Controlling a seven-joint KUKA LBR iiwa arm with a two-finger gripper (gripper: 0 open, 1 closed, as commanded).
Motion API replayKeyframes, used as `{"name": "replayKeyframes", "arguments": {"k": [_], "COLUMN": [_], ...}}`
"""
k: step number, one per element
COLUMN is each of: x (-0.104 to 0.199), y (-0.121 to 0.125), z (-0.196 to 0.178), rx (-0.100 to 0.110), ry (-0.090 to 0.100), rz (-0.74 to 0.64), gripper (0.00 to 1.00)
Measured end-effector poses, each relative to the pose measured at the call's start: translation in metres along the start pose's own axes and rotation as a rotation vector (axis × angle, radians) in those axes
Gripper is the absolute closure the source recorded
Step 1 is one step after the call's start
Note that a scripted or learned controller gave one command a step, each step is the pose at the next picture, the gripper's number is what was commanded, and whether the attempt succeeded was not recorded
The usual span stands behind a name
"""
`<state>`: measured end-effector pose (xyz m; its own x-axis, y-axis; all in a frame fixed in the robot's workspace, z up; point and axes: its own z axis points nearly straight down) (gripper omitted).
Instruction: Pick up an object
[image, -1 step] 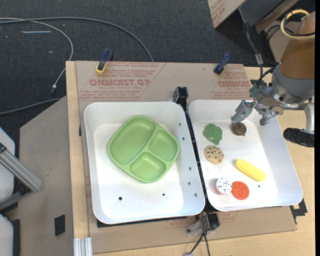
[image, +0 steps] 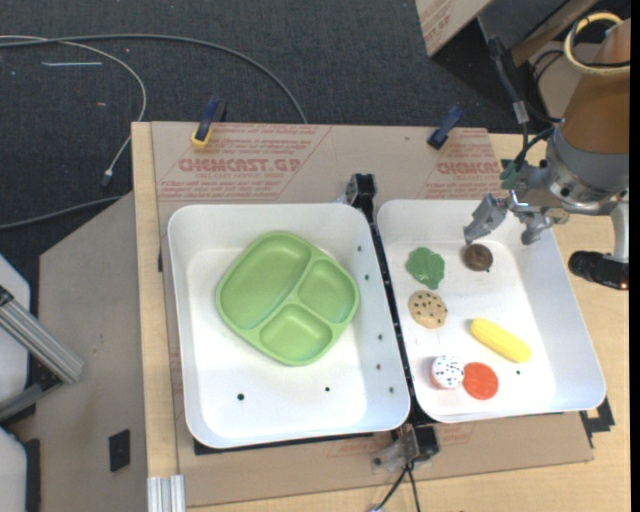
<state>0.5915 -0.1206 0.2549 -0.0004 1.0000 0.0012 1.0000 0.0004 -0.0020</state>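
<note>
Nearest us, at the front of the right bin (image: 575, 345), a red-orange disc (image: 481, 382) sits touching a white ball with dark speckles (image: 448, 372), the pair tucked close to the wall that divides the two bins. Just behind them lies a yellow banana-shaped piece (image: 500, 339), slanted, with clear floor around it, and I'd call that the easiest thing to get fingers around. Over in the left bin (image: 190, 300) there's a green divided plate (image: 288, 297), lying flat and turned at an angle, nothing on it. Further back on the right, a speckled cookie (image: 428, 308) and then a green leafy piece (image: 426, 266), both near the divider. And at the far end, here's the action: the gripper (image: 503, 219) hangs with its fingers spread wide, nothing between them, one fingertip right beside a small brown round object (image: 480, 257). That looks like the chosen target, since it sits apart from its neighbours. As I read it, the tool isn't centred over it yet, so a squeeze now could just nudge it aside.
</note>
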Motion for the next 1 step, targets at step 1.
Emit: {"name": "replayKeyframes", "arguments": {"k": [1], "x": [0.0021], "y": [-0.0094], "z": [0.0573], "rx": [0.005], "ry": [0.001], "rz": [0.001], "gripper": [0.0]}}
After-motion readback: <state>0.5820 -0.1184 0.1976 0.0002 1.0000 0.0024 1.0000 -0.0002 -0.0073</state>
